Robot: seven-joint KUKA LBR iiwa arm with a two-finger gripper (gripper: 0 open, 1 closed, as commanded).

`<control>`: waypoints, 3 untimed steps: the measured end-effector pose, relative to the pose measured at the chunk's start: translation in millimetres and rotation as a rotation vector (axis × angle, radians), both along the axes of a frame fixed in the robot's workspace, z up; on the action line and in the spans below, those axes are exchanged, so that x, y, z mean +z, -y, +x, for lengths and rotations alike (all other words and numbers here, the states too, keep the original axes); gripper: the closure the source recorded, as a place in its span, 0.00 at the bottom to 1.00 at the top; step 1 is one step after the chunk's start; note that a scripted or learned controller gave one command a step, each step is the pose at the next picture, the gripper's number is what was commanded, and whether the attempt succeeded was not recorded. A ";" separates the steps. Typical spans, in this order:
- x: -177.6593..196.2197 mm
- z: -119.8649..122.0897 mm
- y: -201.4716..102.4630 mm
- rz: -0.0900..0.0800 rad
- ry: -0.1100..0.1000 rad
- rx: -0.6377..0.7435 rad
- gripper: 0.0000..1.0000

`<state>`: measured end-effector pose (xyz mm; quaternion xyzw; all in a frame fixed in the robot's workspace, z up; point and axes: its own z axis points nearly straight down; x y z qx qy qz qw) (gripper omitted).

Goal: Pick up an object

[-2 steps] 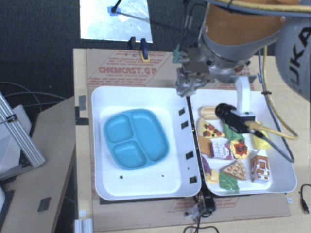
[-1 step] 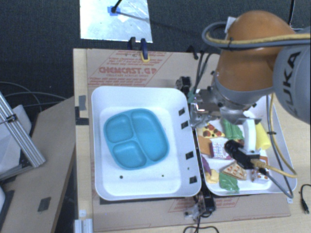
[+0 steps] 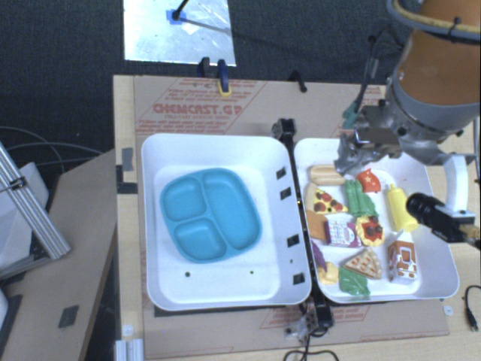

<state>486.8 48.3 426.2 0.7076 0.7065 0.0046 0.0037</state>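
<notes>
The gripper (image 3: 352,159) hangs over the far left part of the right bin (image 3: 443,280); whether it is released or clenched I cannot tell. Just beside it lies a smooth tan hot dog bun (image 3: 325,174). Near are a glossy red pepper (image 3: 367,180), a yellow mustard bottle (image 3: 400,207) and a triangular pizza slice (image 3: 364,263). The left bin (image 3: 161,284) holds a light blue plastic tray (image 3: 210,213) with three compartments. The cardboard (image 3: 197,105) under the bins reads "CHEMCAST GP" in red.

Bench (image 3: 128,224) under a printed board (image 3: 197,105), two white bins (image 3: 218,145) side by side.
</notes>
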 end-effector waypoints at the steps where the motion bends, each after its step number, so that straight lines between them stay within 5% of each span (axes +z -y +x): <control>1: -0.5 -0.4 -66.4 0.001 -0.009 0.012 1.00; 2: 10.5 0.6 -62.7 0.000 -0.007 0.010 1.00; 3: -4.8 0.2 0.4 -0.002 -0.009 -0.004 1.00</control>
